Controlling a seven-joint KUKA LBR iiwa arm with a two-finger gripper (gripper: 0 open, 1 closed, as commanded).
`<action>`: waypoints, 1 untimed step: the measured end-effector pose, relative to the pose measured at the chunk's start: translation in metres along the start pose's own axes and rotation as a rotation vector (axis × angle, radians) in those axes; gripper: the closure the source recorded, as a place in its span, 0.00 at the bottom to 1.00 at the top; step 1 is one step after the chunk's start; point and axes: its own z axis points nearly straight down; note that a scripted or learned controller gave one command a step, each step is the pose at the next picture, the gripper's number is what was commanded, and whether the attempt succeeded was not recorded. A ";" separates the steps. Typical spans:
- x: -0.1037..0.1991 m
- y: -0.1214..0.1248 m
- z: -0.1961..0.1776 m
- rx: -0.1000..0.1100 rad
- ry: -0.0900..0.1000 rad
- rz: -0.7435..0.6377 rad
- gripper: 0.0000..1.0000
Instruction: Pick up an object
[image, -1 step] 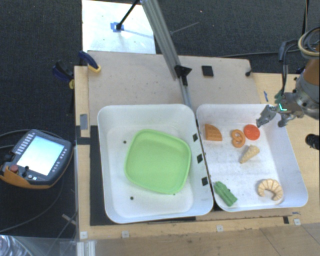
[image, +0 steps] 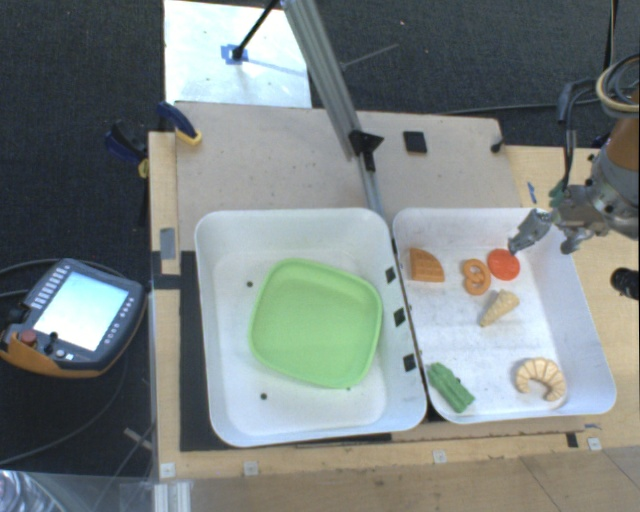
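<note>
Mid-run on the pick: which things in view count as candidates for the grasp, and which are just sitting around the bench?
Job items, all in the right bin:
gripper, red tomato, pretzel, bread slice, cone, croissant, green toy.

Lying about:
green plate in the left bin, teach pendant, blue clamps.

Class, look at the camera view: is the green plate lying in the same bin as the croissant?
No. The green plate lies in the left bin, while the croissant lies in the right bin.
</note>
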 end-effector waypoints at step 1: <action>0.005 0.003 0.042 0.002 0.001 -0.001 0.00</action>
